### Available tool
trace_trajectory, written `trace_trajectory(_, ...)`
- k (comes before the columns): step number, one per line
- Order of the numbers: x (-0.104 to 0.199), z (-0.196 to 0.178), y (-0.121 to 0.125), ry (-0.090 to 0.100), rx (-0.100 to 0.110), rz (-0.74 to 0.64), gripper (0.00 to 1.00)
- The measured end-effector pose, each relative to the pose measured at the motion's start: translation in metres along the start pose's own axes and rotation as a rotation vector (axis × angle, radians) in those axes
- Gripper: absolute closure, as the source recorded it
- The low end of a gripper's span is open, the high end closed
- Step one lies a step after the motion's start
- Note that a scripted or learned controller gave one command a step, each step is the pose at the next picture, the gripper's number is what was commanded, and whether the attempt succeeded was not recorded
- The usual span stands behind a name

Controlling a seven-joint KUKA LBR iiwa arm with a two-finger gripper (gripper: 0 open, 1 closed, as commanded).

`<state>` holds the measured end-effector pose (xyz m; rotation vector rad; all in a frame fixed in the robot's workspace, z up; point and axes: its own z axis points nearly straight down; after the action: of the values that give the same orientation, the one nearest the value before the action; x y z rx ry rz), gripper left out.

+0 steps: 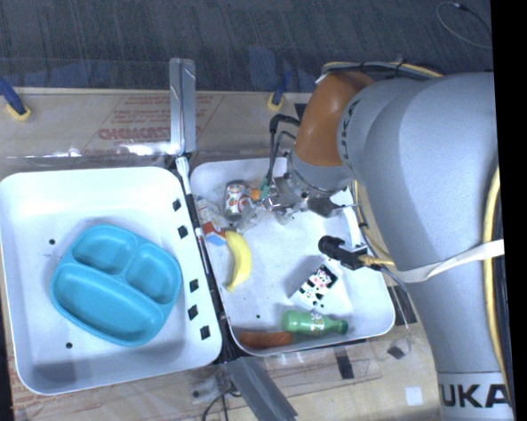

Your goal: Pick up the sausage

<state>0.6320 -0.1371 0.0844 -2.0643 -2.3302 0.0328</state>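
The grey arm with its orange wrist band (325, 121) reaches in from the right, bent down over the right white bin (376, 309). Its end effector (281, 200) hangs low near the bin's far edge; whether it is spread or pressed together cannot be told. The reddish-brown sausage (267, 339) lies well below it, against the near wall, just beside a green plastic bottle (313, 322). A yellow banana (239, 258) lies between.

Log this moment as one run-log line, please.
gripper: far end of right bin, near small figure | sausage: near wall, beside green bottle, untouched
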Motion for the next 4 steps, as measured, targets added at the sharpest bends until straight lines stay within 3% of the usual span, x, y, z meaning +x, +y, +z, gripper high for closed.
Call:
trace_trajectory(1, -0.019, -0.029, 0.015, 0.004, 0.001, 0.027, 0.0)
trace_trajectory(2, 0.006, -0.001, -0.042, -0.004, -0.026, 0.092, 0.0)
trace_trajectory(3, 0.04, -0.001, -0.034, -0.004, -0.026, 0.093, 0.0)
trace_trajectory(4, 0.0, 0.001, 0.009, 0.001, 0.034, 0.144, 0.0)
